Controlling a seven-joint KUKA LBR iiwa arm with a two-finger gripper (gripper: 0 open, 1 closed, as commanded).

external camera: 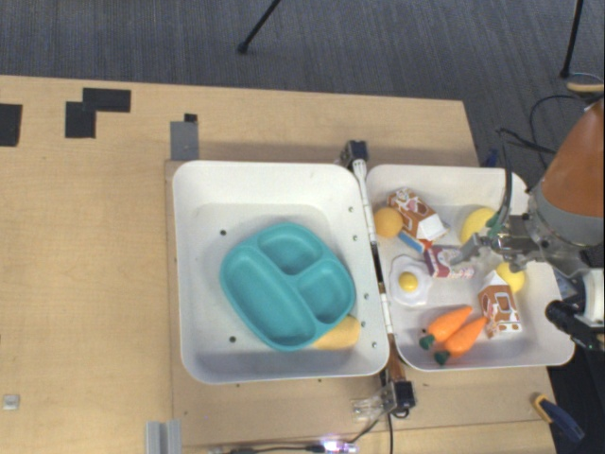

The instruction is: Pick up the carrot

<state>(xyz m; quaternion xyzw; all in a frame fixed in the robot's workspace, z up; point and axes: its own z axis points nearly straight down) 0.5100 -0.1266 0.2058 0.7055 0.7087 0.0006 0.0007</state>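
Carrot (457, 331), orange with a green top, lies in the right bin (544, 353) near its front wall, just beside a small printed carton (500, 311) and a fried-egg toy (409, 281), while the gripper (470, 250) hangs above mid-bin, its opening impossible to judge.

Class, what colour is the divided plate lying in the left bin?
Turquoise. The divided plate shows best in the camera view, lying in the left bin.
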